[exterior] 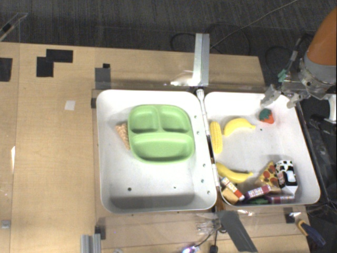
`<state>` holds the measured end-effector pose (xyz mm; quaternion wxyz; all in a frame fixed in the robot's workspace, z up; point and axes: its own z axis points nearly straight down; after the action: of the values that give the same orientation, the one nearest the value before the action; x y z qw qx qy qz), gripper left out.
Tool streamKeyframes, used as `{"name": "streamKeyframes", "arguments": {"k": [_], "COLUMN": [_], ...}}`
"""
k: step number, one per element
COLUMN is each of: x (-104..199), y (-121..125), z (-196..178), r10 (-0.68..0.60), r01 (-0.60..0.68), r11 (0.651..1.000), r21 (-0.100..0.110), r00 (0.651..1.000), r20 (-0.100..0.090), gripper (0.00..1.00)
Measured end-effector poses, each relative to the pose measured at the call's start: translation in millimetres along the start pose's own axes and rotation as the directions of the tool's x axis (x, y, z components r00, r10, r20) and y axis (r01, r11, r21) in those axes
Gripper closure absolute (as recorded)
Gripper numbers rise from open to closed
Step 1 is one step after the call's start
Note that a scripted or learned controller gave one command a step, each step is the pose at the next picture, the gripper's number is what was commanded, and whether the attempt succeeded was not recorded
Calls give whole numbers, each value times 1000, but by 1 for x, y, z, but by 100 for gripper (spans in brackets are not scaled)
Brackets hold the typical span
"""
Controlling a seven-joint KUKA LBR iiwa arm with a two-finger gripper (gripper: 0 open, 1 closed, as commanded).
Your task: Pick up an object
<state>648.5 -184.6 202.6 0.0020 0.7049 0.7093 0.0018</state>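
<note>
Down at the near edge, the right bin point(308, 157) has a pile of stuff jammed into its front corner: a banana point(234, 173), a couple of small packets point(263, 193), and a black-and-white cow-patterned thing point(287, 173). All of that sits well below and a bit left of the end effector point(280, 95) as I'm looking at it.

That end effector is up over the far right corner of the same bin, with the orange band of the arm point(322, 46) just above it. Its two fingers look spread fairly wide, one toward the bin's back rim and one off to the right, and I can't see anything between them.

Closest object to it is a small red strawberry point(267, 116) with a green top, lying on the bin floor just below and slightly left of the fingers. Can't tell if they're touching it, but it doesn't look gripped.

Further left from the end effector there's a second banana point(238, 125), then a corn cob point(215, 136) lying along the divider.

Way over left, the other bin point(113, 188) holds a green divided plate point(159, 132) with something tan and crumbly point(122, 135) peeking out from its left edge. Both bins sit on the wooden surface point(47, 141).
</note>
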Motion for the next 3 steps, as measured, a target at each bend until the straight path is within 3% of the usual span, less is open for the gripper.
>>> {"name": "streamKeyframes", "arguments": {"k": [1, 2, 3], "x": [11, 12, 18], "y": [3, 7, -31], "z": [90, 75, 93], "r10": [-175, -180, -91], "r01": [175, 180, 91], "r11": [985, 984, 995], "r21": [-3, -13, -38], "r00": [985, 984, 996], "r20": [1, 5, 16], "gripper": [0, 100, 100]}}
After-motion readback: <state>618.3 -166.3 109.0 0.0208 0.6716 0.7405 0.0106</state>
